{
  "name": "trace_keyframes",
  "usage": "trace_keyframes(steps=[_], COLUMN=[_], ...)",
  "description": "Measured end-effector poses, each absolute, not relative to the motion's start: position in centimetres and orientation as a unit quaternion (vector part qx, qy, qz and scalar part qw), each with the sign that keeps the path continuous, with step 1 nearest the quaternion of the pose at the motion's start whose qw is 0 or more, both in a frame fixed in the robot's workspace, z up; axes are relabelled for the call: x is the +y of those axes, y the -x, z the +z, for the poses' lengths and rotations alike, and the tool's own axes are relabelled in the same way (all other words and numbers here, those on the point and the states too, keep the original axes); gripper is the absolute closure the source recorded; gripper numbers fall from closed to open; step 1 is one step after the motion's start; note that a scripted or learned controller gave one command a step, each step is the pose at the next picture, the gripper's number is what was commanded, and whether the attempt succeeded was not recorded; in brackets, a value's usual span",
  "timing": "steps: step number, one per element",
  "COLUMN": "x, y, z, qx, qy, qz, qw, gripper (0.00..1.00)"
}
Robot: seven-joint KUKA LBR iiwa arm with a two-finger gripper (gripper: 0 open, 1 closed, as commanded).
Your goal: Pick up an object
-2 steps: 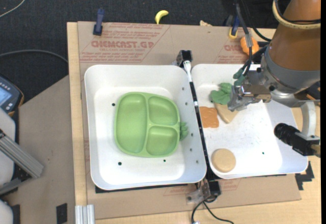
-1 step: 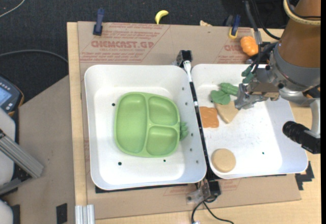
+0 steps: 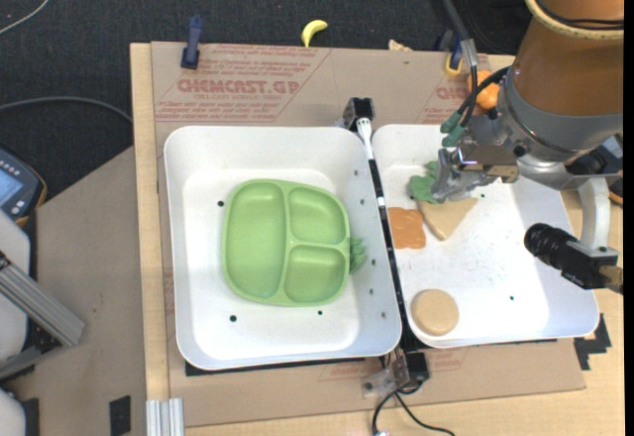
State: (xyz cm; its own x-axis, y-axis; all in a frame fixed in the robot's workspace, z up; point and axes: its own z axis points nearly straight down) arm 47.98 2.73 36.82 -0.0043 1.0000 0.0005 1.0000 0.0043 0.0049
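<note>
My gripper (image 3: 452, 182) hangs low over the back left part of the right bin (image 3: 555, 320). Directly under it lie a dark green piece (image 3: 424, 188) and a tan wedge (image 3: 448, 219), both partly covered by the gripper. An orange-brown square slab (image 3: 406, 228) sits just left of the wedge, near the bin's left wall. A round tan disc (image 3: 434, 311) rests at the bin's front left. Nothing is visibly lifted off the bin floor.
The left bin (image 3: 198, 325) holds a light green divided plate (image 3: 287, 242) with a small green bit (image 3: 357, 251) at its right edge. A black divider bar (image 3: 376, 196) runs between the bins. A yellow item (image 3: 314, 30) and a blue clamp (image 3: 191, 43) sit behind them.
</note>
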Motion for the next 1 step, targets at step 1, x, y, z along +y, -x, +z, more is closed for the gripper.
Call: trace_keyframes(steps=[1], x=[-0.29], y=[-47.93], z=[34.79], qx=[0.706], qy=[-0.708], qz=[-0.0010], qw=[-0.001], gripper=[1.00])
